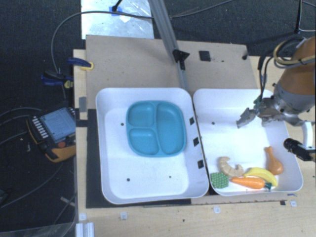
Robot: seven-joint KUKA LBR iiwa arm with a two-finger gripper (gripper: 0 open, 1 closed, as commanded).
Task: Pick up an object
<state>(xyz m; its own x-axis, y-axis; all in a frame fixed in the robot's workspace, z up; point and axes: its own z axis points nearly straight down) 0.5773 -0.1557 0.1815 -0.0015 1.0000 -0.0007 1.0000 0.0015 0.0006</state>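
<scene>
My gripper [245, 118] hangs over the upper right part of the right bin [222, 97], with nothing visibly in it. Several toy foods lie bunched in that bin's front right corner, well below the gripper in the view. They are a beige curled piece [230, 167], a green textured piece [219, 180], an orange carrot [248, 182], a yellow banana [260, 173] and an orange-brown drumstick-shaped piece [273, 162]. White bin floor separates the gripper from this pile.
The left bin [112, 152] holds a blue divided plate [156, 128]. A grey pole [165, 23] slants down to the back edge between the bins. A handheld device [54, 132] and cables lie off the bench at left.
</scene>
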